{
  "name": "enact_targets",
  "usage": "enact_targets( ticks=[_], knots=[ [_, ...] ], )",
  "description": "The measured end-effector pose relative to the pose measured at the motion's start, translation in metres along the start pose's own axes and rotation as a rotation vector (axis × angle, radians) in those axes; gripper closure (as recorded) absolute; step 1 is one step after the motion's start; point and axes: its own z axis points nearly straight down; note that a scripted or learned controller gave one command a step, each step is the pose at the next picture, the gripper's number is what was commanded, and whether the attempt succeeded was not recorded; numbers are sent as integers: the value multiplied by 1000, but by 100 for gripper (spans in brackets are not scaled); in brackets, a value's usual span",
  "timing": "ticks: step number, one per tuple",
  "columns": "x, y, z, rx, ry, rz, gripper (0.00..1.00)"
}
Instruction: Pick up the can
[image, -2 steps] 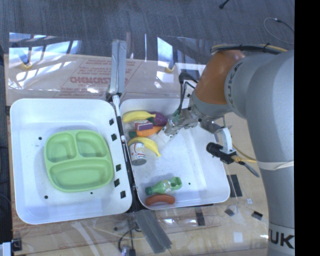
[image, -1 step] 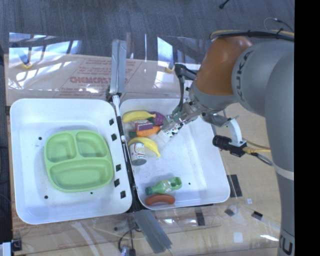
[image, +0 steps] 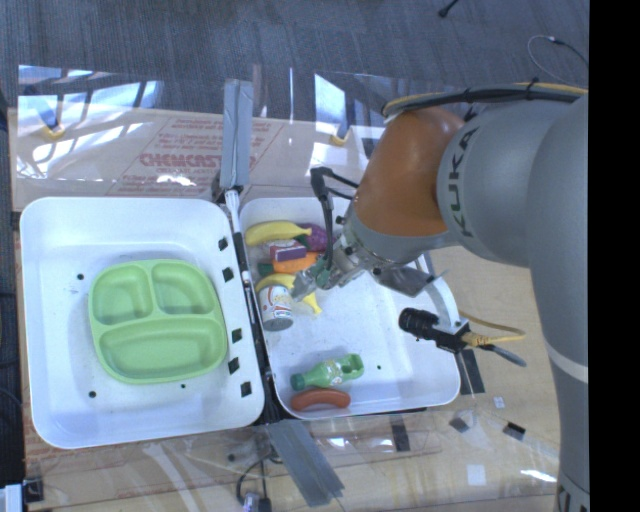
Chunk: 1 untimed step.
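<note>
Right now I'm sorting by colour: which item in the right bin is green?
The bottle lying near the bin's front edge, just above the red sausage. The banana is yellow; the can is whitish.

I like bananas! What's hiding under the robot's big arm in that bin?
Poking out beside the arm: a banana, something purple, something orange. The arm covers the bin's back corner.
</note>
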Motion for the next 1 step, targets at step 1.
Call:
enact_targets(
  ticks=[1],
  knots=[
    [70, -30, 8, 1, 1, -199, 100]
  ],
)
